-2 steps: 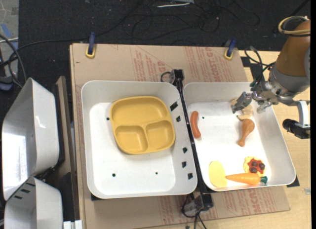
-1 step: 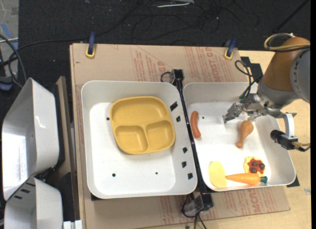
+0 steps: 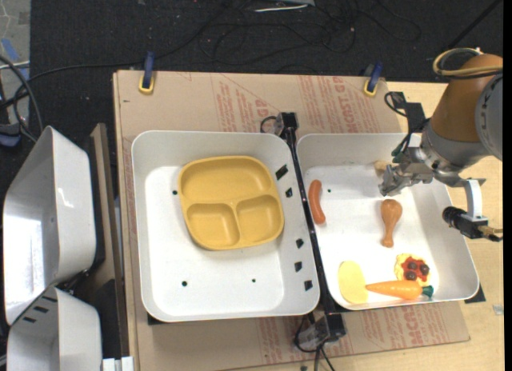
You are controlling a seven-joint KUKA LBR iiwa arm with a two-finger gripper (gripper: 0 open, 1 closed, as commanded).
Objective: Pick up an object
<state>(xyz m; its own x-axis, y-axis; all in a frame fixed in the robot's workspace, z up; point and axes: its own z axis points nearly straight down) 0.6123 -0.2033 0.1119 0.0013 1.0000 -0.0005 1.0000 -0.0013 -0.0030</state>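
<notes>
A yellow tray (image 3: 231, 201) is seen in the left bin (image 3: 152, 225); the gripper (image 3: 391, 182) is poised just above a drumstick (image 3: 390, 219) in the right bin (image 3: 448, 249).

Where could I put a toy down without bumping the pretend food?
Bare floor lies between the hot dog and the chicken leg, and in the left bin below the yellow plate. It is crowded around the carrot, by the gripper.

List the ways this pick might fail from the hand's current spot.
1. The hand sits near the right bin's back wall, above the drumstick; descending there may miss the drumstick's narrow top.
2. The carrot, yellow slice and pizza toy crowd together, so a grab there may catch two or slip.
</notes>
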